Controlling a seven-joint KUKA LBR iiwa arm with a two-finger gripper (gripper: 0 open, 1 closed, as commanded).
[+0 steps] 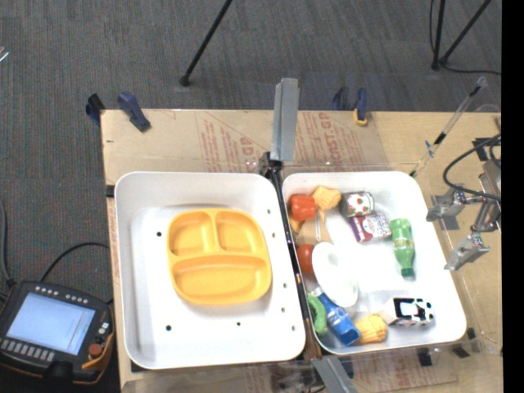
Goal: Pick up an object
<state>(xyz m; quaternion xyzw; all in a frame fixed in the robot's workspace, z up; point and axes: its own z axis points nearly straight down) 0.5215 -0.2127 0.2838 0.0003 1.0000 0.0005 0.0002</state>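
Grey carpet and two black stand legs lie behind a cardboard-topped surface [237,137] that carries two shallow white bins side by side. At the right edge of the view, just outside the right bin [438,285], a cluster of grey metal parts and cables appears to be the claw [467,228]; whether it is open or closed cannot be told, and nothing is seen in its grip. Nearest to it inside the right bin lies a green bottle [402,246], with a purple packet [371,226] and a small can [358,204] just beside it toward the back. At the front of this bin sits a black-and-white carton [412,311], then a yellow corn piece [372,327], a blue bottle [339,321] and a green item [317,313] against the inner wall. A white plate [335,274] rests in the middle, partly over a red round thing [305,258]. At the back left corner are a red pepper-like toy [302,207] and a yellow piece [327,196]. Well apart, the left bin [135,244] holds a yellow divided tray [219,255] lying flat. A teach pendant [53,330] sits on the floor at lower left
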